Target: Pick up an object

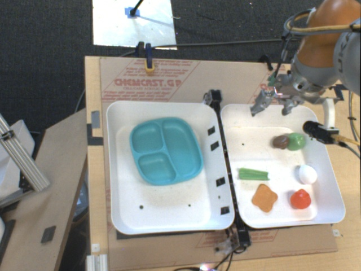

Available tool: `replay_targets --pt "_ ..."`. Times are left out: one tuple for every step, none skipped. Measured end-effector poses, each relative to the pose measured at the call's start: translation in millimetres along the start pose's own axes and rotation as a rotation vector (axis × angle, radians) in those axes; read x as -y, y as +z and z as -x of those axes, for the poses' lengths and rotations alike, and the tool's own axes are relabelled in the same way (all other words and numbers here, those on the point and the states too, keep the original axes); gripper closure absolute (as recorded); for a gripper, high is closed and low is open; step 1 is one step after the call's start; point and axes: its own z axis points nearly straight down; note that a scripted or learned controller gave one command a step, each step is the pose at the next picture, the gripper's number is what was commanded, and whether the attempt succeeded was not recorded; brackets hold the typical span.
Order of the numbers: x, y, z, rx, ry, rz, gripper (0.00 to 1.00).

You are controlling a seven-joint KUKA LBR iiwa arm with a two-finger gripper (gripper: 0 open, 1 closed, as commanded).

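My gripper hangs over the far edge of the right bin, its two fingers spread open with nothing between them. Below it in that bin lie a brown lump touching a green ball, a white egg-shaped object, a red piece, an orange piece and a flat green strip. All of these sit nearer the camera than the gripper and apart from it.
The left bin holds a teal divided plate. A black clip strip runs along the seam between the bins. The grey arm with its orange band fills the upper right. A white sheet lies beyond the bench.
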Motion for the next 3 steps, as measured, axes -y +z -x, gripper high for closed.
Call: replay_targets --pt "-2 -9 0 0.001 -0.002 0.013 0.0" --pt "5 50 -2 0.001 0.0 0.01 0.0" --pt "-1 91 -3 0.001 -0.001 0.012 0.0"
